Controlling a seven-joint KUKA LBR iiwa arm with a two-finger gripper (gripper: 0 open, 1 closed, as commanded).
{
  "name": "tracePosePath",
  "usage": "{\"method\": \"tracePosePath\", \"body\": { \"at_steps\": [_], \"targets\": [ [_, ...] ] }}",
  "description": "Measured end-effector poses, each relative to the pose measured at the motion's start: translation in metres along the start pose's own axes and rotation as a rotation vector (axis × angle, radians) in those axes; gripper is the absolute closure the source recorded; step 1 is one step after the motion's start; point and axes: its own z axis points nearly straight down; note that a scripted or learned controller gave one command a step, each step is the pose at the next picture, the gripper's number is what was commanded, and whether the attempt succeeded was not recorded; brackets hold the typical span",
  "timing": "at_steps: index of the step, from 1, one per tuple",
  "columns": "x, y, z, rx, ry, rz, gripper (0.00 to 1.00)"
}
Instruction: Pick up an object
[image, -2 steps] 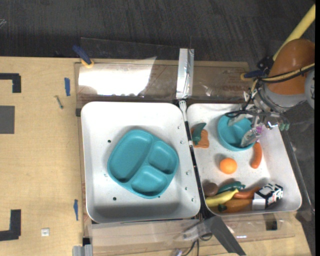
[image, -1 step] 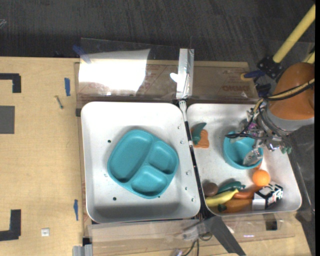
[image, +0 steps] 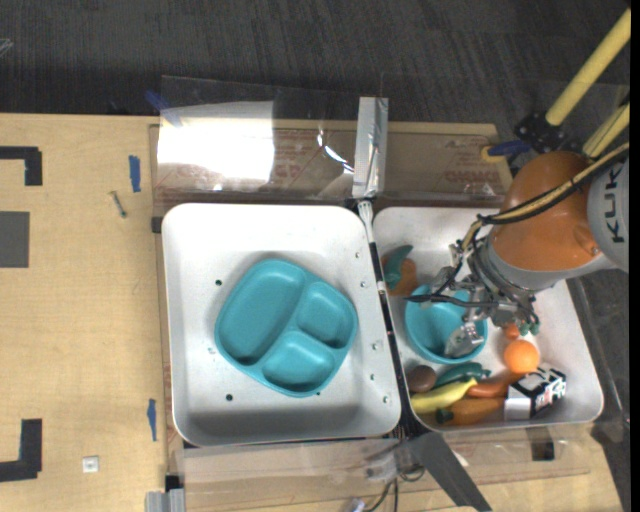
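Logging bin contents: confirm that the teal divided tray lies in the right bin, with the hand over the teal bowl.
Wrong bin. The camera view shows the teal divided tray in the left bin. The hand is over the teal bowl, as stated.

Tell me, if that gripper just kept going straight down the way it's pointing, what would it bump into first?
Most likely the teal bowl in the right bin. The gripper points down over the bowl's inside, so it should meet the bowl's floor first, though a slanted view leaves depth uncertain.
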Motion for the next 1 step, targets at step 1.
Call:
{"method": "tracePosePath", "body": {
  "at_steps": [1],
  "targets": [
    [0.0477, -0.0632, -0.0049, 0.003, 0.004, -0.195, 0.0]
  ]
}}
